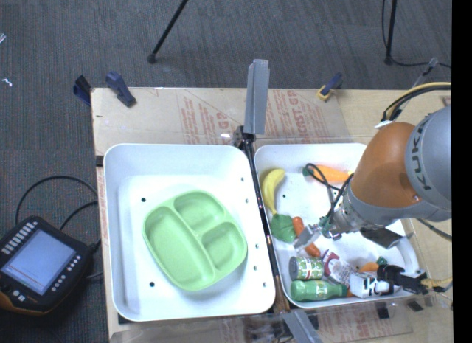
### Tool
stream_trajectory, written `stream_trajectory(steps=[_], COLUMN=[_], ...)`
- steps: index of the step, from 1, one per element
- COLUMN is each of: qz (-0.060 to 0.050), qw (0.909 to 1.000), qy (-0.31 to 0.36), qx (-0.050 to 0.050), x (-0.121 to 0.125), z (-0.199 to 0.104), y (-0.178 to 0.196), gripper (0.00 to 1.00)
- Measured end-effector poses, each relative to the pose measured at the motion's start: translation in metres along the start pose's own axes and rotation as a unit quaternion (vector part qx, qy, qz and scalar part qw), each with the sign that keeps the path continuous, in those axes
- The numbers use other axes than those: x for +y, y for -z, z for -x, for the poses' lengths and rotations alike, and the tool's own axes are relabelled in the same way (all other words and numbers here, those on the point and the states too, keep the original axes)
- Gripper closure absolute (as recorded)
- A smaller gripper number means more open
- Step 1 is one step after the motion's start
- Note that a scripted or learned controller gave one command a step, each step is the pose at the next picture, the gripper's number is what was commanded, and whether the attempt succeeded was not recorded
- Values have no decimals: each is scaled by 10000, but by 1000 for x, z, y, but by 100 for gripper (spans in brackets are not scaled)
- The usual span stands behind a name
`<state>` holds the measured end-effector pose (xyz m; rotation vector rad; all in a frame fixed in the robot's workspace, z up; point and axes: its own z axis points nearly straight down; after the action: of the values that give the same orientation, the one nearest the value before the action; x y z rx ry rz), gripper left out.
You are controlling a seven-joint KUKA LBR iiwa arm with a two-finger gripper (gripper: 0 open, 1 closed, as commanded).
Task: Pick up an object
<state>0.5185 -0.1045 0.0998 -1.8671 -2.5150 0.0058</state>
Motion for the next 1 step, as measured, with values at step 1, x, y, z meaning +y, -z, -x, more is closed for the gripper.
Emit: stream_trajectory(steps=[1], qz=[-21], qw=[10000], qy=[-40], qx=[19], x=[-2], z=[1], y=[8], gripper=[100])
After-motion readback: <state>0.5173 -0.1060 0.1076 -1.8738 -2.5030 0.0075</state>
